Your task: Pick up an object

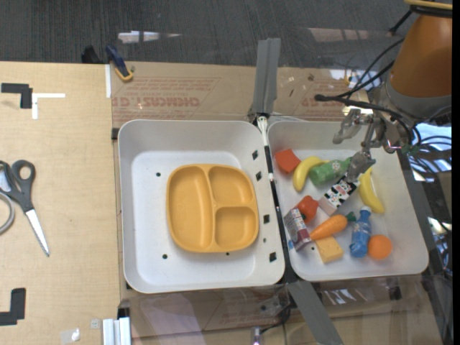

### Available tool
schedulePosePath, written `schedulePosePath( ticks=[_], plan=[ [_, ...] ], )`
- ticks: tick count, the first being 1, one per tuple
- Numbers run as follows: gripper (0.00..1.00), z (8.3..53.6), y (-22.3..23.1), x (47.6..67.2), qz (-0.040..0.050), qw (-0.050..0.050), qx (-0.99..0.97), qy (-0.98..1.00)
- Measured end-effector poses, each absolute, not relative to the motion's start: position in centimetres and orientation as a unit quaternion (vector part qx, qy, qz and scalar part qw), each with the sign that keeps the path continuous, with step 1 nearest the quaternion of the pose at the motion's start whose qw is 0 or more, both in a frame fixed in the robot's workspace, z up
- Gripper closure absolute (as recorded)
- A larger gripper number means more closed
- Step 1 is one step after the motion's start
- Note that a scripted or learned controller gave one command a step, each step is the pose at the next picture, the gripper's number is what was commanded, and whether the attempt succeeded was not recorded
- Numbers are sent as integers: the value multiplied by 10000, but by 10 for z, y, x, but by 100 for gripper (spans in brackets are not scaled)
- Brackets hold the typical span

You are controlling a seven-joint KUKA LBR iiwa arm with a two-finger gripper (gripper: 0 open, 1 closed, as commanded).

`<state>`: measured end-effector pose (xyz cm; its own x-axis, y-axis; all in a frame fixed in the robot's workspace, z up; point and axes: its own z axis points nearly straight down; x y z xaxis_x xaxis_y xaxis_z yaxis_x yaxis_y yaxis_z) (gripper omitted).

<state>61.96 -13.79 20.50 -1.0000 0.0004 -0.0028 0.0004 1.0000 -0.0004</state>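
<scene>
Two bananas [307, 171], two bins [136, 214], one tray [212, 208].

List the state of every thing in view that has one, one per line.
Pincer: low over the right bin's far side; grip hidden.
Yellow divided plate: flat in the left bin, right way up.
Scissors: on the bench, blades closed.
Blue bottle: lying on its side in the right bin.
Carrot: lying flat, beside the cheese block.
Two bananas: loose in the right bin.
</scene>
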Motion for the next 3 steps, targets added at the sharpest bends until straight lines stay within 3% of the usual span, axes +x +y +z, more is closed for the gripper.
schedulePosePath(
  ticks=[1, 2, 3],
  plan=[
    [0, 115, -116, 618, -5, 110, -2, 9999],
    [0, 108, -184, 630, -11, 149, 551, 9984],
    [0, 94, -116, 644, 1, 38, 46, 10000]
  ],
)
